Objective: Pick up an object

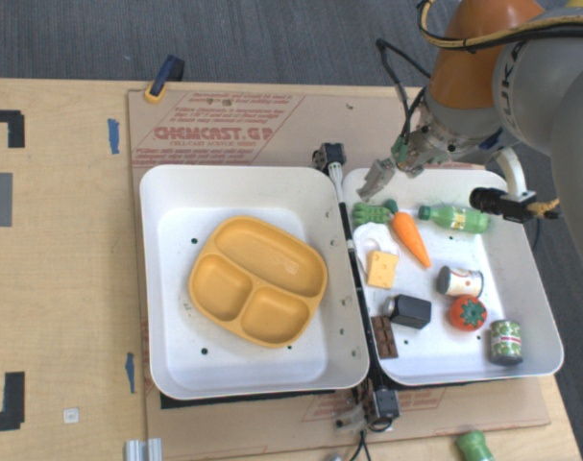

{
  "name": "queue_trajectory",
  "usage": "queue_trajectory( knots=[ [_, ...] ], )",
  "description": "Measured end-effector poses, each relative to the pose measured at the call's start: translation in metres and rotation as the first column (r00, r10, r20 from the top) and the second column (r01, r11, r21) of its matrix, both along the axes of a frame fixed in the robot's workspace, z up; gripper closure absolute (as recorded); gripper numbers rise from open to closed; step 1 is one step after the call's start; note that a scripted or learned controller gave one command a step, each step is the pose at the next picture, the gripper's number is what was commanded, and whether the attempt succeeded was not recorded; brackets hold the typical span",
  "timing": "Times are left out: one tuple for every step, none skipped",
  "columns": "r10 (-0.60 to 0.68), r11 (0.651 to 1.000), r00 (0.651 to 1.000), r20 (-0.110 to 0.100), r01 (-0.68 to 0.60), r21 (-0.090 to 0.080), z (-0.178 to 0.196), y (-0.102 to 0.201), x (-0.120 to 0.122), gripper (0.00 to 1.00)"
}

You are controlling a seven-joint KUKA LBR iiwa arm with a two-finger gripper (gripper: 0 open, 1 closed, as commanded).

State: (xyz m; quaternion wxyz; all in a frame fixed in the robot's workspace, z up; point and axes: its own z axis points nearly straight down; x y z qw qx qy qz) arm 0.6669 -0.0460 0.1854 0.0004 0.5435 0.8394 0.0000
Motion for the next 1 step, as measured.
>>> queue_trajectory(
  knots=[
    [-0.197, 0.980, 0.980, -0.002, 0.197, 0.001, -0.0356, -0.0573, -0.0322, 0.00]
  ],
)
